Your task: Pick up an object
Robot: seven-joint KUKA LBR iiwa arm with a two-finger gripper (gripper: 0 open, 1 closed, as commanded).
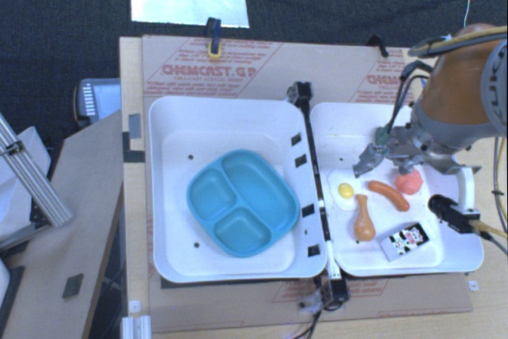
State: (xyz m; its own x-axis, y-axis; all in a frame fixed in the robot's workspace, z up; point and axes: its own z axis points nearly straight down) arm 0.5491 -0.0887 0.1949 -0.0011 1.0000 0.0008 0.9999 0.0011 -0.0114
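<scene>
The claw (373, 159), whose grip state I cannot tell, hangs mid right bin (341, 123) beside egg (346, 190), sausage (388, 195) and pink ball (409, 182), crowded enough that descending could knock them aside.

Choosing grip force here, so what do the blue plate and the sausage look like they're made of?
Blue plate: likely hard plastic, with even colour, a soft sheen and moulded compartments. Sausage: seems a toy, plastic or rubber, with smooth uniform orange skin; which one is unclear.
</scene>
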